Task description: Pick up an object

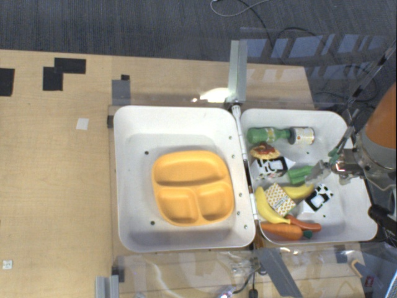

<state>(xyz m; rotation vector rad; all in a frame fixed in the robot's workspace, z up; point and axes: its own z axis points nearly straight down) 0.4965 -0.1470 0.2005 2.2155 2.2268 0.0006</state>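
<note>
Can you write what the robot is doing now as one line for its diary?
gripper: over right bin, beside green toy | grasp: unclear | yellow tray: left bin

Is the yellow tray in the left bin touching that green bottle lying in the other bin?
Apart. The camera view shows the yellow tray in the middle of the left bin, while the green bottle lies in the right bin, with both bins' rims between them.

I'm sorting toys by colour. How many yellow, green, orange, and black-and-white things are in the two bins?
Yellow: 2, the divided tray and the banana
Green: 2, the bottle and the green vegetable
Orange: 1, the carrot
Black-and-white: 2, the card and the small block
Total: 7
</note>
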